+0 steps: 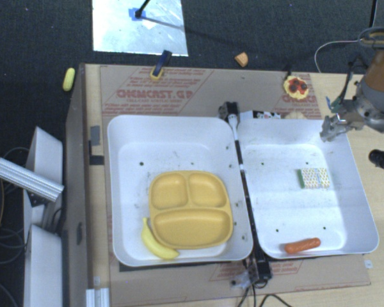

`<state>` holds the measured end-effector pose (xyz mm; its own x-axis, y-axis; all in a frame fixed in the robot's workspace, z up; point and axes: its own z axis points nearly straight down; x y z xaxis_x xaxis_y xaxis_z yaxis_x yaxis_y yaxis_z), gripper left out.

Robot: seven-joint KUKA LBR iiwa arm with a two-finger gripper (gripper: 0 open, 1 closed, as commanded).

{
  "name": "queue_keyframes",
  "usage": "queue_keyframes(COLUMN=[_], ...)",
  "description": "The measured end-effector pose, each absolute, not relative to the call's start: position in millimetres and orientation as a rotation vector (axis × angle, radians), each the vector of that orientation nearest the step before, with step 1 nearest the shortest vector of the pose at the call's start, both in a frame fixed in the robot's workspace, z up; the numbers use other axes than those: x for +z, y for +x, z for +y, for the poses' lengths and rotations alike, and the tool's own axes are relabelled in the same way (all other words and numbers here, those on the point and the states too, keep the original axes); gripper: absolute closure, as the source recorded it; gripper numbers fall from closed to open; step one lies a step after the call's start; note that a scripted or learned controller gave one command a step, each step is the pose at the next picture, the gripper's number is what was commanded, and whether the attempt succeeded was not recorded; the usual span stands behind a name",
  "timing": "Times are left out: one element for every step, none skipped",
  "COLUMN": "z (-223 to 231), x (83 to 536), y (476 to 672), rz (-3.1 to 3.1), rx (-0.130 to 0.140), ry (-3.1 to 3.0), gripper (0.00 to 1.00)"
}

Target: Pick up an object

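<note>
While the arm reaches in from the right side of the camera view, the tool (336, 125) is seen poised over the far right corner of the right bin (361, 226), one of two shallow white bins set side by side on the tabletop (381, 190). Nothing is seen held by the tool; whether it is open or closed cannot be told, as it is small and blurred.

The right bin is taken as the landmark. Inside it, a small patterned block (314, 178), white with coloured dots and a green edge, is found a little beyond its middle. It is the nearest thing to the tool, lying toward the near side and slightly toward the dividing seam from the tool's position. Its long axis runs roughly across the bin, from seam to outer wall.

An orange carrot-like piece (301, 245) is found against the near wall of the right bin, well apart from the tool, with its long axis lying almost along that wall.

Across the seam from the right bin, the left bin (128, 146) is seen to hold a yellow divided plate (191, 208), with a banana (156, 242) touching the plate's near left edge. Both lie far from the tool.

It is judged that the task has not yet been completed, and that the patterned block is the likeliest target, calling for a short move toward the near side and a descent.
</note>
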<state>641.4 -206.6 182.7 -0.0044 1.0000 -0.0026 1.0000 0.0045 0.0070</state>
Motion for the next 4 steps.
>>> queue_keyframes(z=[-206.4, -206.6, -206.6, -96.6], x=[180.9, 84.2, 95.3, 134.4], y=[640.5, 583.6, 584.7, 604.8], rz=[2.223, 2.222, 2.222, 2.226], rx=[0.002, 0.001, 0.004, 0.006], ry=[2.214, 2.219, 2.215, 2.215], gripper=[0.00, 0.00, 1.00, 1.00])
